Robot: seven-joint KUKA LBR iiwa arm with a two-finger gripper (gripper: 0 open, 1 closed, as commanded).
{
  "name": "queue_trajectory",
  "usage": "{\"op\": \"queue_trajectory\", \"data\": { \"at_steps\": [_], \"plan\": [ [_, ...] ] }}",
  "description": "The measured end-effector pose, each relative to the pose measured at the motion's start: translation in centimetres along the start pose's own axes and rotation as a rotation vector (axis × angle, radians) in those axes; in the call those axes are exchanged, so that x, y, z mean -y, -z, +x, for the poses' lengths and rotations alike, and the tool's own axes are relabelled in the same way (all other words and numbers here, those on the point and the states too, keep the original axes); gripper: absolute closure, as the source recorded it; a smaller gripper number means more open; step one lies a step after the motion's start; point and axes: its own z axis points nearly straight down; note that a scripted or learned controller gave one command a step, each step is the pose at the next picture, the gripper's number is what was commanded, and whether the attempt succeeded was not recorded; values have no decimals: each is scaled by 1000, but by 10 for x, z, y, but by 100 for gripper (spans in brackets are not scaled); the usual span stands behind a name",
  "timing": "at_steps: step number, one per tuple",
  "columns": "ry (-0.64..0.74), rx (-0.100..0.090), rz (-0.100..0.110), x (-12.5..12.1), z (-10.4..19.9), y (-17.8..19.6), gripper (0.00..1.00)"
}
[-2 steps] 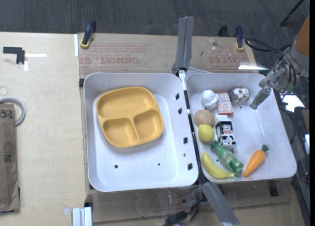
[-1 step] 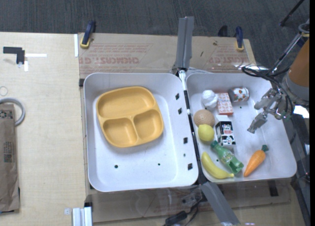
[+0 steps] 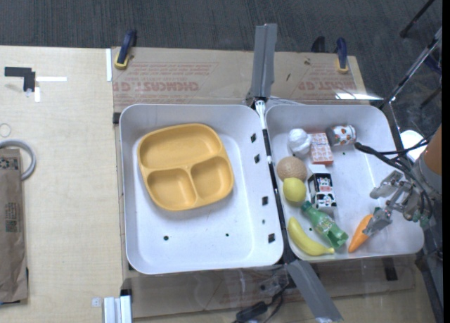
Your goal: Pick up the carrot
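The orange carrot [image 3: 358, 234] lies near the front right corner of the right bin [image 3: 365, 121], pointing towards the front edge. My gripper [image 3: 380, 207] hangs low over the bin's right side, just right of and above the carrot's upper end. Its fingers stand open, and the lower fingertip [image 3: 378, 224] is close beside the carrot's top. Nothing sits between the fingers.
Left of the carrot lie a green bottle [image 3: 325, 222], a banana [image 3: 308, 238], a lemon [image 3: 294, 190], a brown round fruit [image 3: 291, 168] and a black-and-white box [image 3: 323, 191]. Small packages [image 3: 321, 148] sit at the back. A yellow divided plate [image 3: 186, 167] lies in the left bin [image 3: 211, 244].
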Motion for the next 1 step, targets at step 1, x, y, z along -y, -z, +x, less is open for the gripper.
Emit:
{"op": "queue_trajectory", "data": {
  "at_steps": [1],
  "plan": [
    [173, 3, -1, -25, -43, -25, 0]
  ]
}}
